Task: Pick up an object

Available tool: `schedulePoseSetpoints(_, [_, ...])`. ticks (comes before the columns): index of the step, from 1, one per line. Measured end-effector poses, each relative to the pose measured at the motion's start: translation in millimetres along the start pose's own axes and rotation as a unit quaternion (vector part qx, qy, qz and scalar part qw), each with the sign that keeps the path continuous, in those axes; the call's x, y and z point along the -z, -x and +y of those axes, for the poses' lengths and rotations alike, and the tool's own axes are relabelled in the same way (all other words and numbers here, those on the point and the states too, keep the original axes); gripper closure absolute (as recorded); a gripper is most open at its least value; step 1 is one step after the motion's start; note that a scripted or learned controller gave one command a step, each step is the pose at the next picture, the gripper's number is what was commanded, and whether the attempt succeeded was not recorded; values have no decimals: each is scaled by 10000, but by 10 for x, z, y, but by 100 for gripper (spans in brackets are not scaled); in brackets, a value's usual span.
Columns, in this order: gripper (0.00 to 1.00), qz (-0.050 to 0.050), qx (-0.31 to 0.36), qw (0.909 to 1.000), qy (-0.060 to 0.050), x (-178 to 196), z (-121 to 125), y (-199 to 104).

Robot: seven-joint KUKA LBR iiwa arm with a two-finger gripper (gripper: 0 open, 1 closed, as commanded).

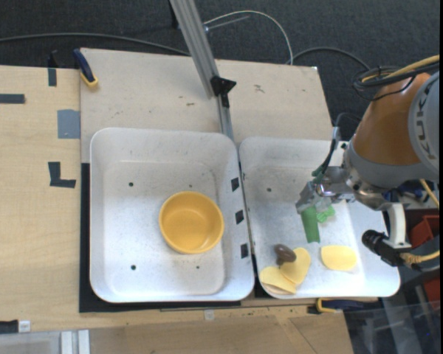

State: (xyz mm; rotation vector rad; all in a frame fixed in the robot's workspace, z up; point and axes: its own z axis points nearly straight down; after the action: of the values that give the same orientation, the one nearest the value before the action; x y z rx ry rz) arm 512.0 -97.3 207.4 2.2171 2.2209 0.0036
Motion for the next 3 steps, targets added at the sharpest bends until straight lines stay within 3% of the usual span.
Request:
schedulePoseSetpoints(1, [100, 7, -3, 10000, -29, 11, -1, -4])
schedulePoseSetpoints(3, [100, 13, 33, 10000, -29, -71, 376, -1012])
